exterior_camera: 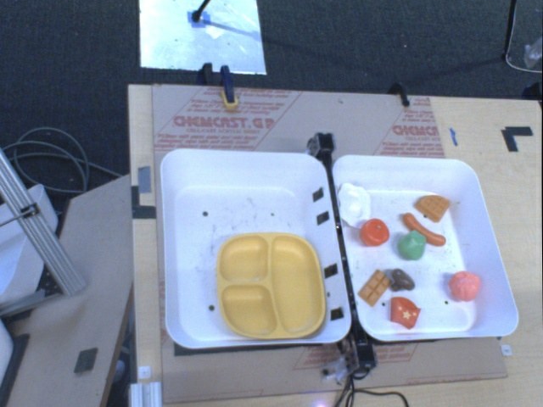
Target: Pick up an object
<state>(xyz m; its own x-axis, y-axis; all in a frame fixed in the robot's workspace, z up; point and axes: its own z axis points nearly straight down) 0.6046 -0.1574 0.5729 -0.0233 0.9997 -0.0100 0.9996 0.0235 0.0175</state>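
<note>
Yellow divided plate (271, 284) in left bin (182, 227), toy foods scattered in right bin (484, 219): tomato (374, 232), sausage (422, 229), waffle (432, 207), pink ball (464, 286).

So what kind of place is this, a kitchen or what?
Probably a robot test lab, not a kitchen. Two white bins are clamped side by side on a workbench; one holds a yellow divided tray, the other holds toy food like a waffle and a tomato.
</note>
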